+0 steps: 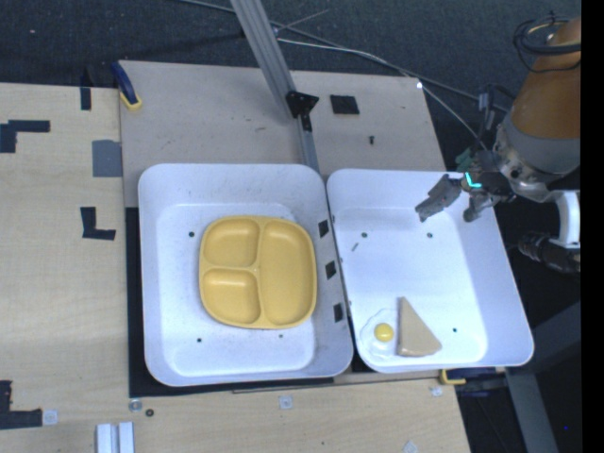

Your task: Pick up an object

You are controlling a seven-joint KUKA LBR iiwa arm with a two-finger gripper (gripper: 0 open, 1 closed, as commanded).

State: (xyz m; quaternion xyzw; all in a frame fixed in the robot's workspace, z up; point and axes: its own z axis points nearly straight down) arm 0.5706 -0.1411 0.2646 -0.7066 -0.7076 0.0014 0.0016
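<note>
beige wedge point(416, 330) and yellow ball point(383, 331) wait in the near corner of the right bin point(491, 281); my claw point(455, 203) hangs spread and empty over its far edge.

i judge the reach risky: the wedge lies flat and low, touching the ball and close to the bin wall, so fingers may skid over it or hit the rim. the wedge looks smooth and triangular, the ball small and round. yellow divided plate point(258, 272) sits in the left bin point(170, 253).
</note>
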